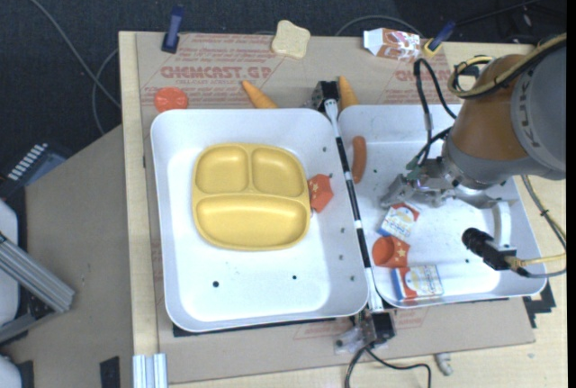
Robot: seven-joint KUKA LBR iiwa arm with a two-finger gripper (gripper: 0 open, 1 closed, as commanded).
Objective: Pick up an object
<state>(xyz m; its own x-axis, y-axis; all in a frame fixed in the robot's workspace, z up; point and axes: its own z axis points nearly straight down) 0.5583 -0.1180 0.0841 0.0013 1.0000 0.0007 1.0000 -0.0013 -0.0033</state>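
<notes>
We saw the hand [407, 190] low inside the right bin [468, 130], toward that bin's left half, hanging from the grey arm with its orange band. From this angle we could not tell whether the hand was apart or together, nor whether it gripped anything.

Just beside the hand, on the side toward the bin's near edge, lay a small packet [400, 220] in white, red and blue. Beyond the packet in the same direction sat a red cup-like piece [390, 251], touching or nearly touching it. Farther still, against the near wall, lay a flat packet [423, 281] with blue and red print. To the view's left of the hand and a little farther back, an orange sausage-shaped piece [359, 158] lay close to the wall shared by the two bins.

Across that wall, in the left bin [270, 301], we noted a small red piece [320, 192] touching the right edge of a yellow divided plate [250, 197].

Behind the bins, on the cardboard-covered tabletop [216, 67], we saw:
- a carrot [259, 95]
- a second orange piece [347, 92] beside a black object [326, 94]
- a slice of bread [291, 39]
- a red disc [170, 98]
- a blue object [172, 29]
- a white and red wrapper [392, 42], well behind the hand
</notes>
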